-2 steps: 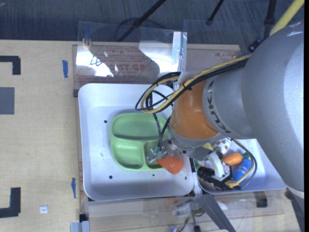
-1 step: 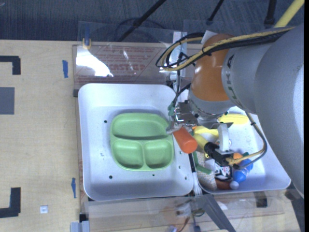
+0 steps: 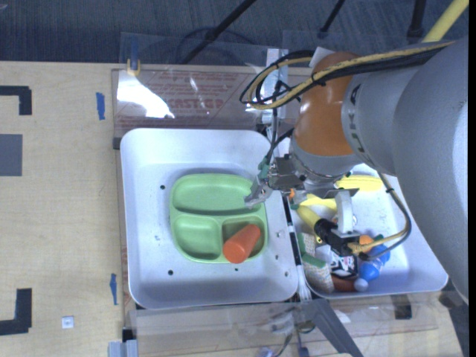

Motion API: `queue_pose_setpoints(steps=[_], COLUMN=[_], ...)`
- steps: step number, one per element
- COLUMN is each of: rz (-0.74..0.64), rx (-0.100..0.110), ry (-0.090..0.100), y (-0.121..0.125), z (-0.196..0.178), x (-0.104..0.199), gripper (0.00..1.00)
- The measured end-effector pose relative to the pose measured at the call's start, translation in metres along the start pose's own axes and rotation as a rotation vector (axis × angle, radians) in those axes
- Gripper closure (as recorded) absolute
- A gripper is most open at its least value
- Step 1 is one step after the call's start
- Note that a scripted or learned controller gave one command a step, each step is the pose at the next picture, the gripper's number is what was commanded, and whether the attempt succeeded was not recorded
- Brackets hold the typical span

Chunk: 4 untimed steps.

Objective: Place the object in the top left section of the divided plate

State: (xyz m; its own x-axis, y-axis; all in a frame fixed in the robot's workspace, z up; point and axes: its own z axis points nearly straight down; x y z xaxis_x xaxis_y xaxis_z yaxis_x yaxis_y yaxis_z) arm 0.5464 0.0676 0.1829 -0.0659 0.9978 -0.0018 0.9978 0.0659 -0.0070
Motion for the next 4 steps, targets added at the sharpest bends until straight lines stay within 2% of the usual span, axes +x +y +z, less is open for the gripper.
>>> queue_pose_setpoints(steps=[1, 2, 3, 4], rz=[0.272, 0.403, 0.490, 0.751], rx=[0.000, -0.005, 0.004, -0.001], ry=[0.000, 0.006, -0.002, 0.000], y=[0.068, 0.082, 0.126, 0.125], z=[0.001, 0.039, 0.096, -0.007], x=[0.016, 0.036, 0.095, 0.078], gripper=[0.00, 0.00, 0.00, 0.00])
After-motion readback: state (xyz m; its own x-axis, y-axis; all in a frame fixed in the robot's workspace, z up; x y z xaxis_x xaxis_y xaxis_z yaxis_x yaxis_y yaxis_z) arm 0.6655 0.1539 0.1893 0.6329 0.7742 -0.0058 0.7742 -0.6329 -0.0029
